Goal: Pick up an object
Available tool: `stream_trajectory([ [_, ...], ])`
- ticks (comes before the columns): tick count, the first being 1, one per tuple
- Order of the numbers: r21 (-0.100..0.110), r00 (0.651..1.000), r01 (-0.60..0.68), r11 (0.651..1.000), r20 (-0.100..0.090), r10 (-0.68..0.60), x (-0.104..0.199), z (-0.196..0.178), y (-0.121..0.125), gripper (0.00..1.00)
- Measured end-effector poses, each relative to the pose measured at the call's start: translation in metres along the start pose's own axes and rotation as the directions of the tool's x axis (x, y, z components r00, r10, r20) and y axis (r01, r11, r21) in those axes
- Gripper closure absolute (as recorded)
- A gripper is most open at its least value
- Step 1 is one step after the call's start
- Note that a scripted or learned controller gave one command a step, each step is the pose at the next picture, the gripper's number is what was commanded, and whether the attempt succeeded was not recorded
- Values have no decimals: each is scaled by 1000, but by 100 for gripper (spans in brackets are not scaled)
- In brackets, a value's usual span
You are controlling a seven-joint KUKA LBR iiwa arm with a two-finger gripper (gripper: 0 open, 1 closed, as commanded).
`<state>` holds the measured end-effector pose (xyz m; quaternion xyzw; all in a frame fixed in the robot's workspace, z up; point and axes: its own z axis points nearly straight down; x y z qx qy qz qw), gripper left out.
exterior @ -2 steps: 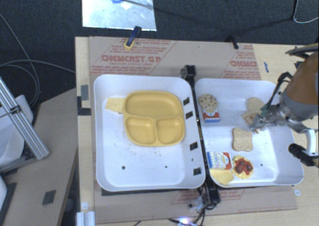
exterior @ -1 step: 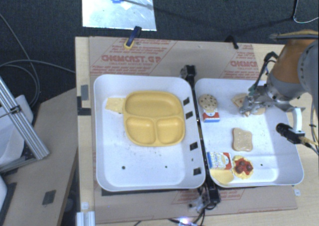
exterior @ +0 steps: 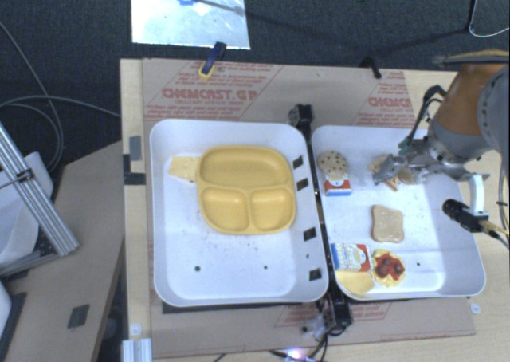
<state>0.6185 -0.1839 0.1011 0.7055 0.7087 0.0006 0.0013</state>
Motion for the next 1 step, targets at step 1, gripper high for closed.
stream_trajectory([
  [1, -6, 1000, 3, 1000, 0, -3, 18, 14, 42, 0],
])
